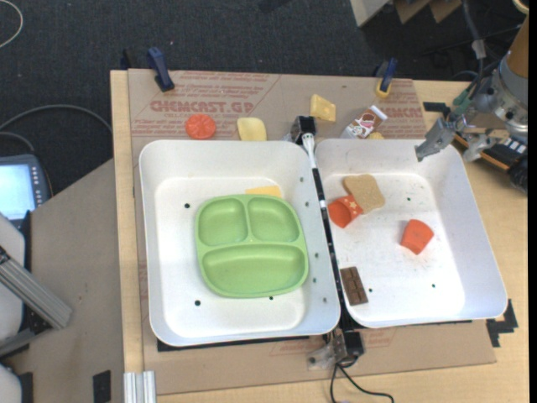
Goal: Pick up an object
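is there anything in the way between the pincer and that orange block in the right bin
Nothing visible blocks it. The pincer sits over the right bin's far edge, and the orange block lies on bare bin floor below it in the view. The tan slice and red piece lie off to the side.

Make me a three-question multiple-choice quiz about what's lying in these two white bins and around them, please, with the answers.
1. Where is the green plate?
A. left bin
B. right bin
C. on the cardboard

2. How many orange blocks lie in the right bin?
A. none
B. two
C. five

3. Where is the gripper?
A. over the green plate
B. by the right bin's far edge
C. on the floor

Answers: 1 A, it fills the left bin's middle. 2 B, one beside the bread slice, one further right. 3 B, it sits near that far rim.
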You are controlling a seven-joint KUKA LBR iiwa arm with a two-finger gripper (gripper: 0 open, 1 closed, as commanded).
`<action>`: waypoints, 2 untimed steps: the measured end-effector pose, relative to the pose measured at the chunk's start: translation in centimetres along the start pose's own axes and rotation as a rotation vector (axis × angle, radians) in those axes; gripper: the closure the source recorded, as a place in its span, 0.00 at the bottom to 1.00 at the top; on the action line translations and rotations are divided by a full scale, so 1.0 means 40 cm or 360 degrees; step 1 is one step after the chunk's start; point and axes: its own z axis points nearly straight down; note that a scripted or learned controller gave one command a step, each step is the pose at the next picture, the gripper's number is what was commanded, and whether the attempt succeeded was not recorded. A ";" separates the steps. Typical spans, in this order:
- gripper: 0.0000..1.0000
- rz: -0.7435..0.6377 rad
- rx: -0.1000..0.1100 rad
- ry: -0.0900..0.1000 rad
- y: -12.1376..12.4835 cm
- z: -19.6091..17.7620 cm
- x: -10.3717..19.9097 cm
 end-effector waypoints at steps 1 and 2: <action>0.00 0.0011 0.0017 0.0002 -0.142 0.242 -0.127; 0.00 -0.0004 0.0009 0.0005 -0.178 0.490 -0.008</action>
